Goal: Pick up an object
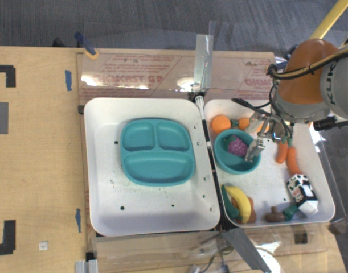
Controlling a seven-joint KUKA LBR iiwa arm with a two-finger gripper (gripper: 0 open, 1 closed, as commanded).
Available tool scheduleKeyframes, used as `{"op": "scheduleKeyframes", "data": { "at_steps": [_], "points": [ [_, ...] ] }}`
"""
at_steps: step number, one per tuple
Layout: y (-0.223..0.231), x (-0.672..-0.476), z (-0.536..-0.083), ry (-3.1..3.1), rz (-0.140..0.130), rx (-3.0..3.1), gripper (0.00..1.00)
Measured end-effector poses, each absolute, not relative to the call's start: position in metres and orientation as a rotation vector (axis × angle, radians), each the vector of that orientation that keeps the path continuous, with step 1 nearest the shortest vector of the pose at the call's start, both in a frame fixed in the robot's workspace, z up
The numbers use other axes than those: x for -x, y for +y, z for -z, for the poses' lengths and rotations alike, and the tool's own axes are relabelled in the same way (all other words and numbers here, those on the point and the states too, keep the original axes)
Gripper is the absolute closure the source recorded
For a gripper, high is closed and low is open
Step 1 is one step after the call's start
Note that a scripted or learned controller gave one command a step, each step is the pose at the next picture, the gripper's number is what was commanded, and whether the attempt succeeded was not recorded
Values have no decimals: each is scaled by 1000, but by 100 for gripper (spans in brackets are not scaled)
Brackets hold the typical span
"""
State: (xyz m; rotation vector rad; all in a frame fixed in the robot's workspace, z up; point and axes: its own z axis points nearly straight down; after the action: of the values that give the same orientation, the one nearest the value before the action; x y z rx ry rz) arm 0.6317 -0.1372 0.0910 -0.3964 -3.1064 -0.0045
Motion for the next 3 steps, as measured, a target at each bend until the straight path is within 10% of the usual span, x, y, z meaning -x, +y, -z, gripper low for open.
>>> {"op": "scheduleKeyframes", "data": {
  "at_steps": [1,2,3],
  "points": [
    [-190,-572,-90,-3101,-3,569,0],
    [-188,-578,-107,-3118,-3,566,100],
    [-164,-547,-102,-3196,-11,248,100]
  ]
}}
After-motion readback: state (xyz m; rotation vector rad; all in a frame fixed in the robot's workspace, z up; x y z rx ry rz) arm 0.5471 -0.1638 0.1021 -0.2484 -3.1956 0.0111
